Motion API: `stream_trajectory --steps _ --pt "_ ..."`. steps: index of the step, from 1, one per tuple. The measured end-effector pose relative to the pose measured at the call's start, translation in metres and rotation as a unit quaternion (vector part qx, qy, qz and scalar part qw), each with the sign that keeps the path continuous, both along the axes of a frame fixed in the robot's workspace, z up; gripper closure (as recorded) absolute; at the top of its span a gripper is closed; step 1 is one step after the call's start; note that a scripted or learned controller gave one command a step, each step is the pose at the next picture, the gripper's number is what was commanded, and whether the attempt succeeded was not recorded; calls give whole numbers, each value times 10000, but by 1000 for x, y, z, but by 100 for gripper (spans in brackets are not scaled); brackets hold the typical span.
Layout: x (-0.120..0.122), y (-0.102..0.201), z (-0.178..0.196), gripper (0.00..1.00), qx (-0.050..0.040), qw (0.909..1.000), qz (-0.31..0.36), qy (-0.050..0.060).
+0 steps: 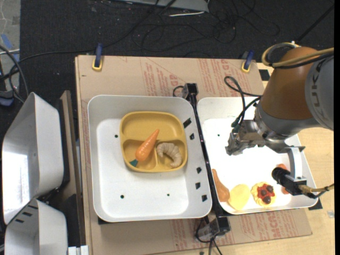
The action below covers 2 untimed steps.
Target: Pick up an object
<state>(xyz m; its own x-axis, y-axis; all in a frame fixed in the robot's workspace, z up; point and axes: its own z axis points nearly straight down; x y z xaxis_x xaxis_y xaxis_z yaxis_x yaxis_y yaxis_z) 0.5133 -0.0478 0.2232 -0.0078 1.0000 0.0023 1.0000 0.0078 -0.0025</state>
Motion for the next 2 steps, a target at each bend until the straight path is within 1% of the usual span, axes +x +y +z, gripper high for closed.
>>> stream_trajectory --steps 1,2 --pt "-1 63 1 100 -1 10000 8 -10" --pt "-7 116 -7 100 -2 10000 7 -2"
